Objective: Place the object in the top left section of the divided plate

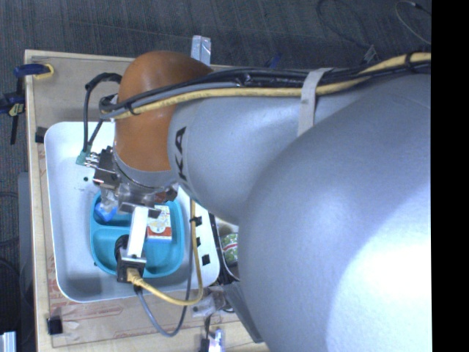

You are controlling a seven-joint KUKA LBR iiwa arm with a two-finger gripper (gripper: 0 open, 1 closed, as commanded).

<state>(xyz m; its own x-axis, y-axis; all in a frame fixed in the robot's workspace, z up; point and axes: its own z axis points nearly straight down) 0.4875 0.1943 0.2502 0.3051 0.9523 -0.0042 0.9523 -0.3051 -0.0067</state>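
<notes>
Tool (121, 210), state impossible to tell, low over blue divided plate (167, 259) in left bin (62, 196).

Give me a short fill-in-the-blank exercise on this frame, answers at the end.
1. The divided plate is coloured ____.
2. The plate lies in the ____ bin as the camera sees the two.
3. The band above the arm's wrist is coloured ____.
4. The cable looping below the plate is coloured ____.

Missing words: blue; left; orange; yellow.
</notes>
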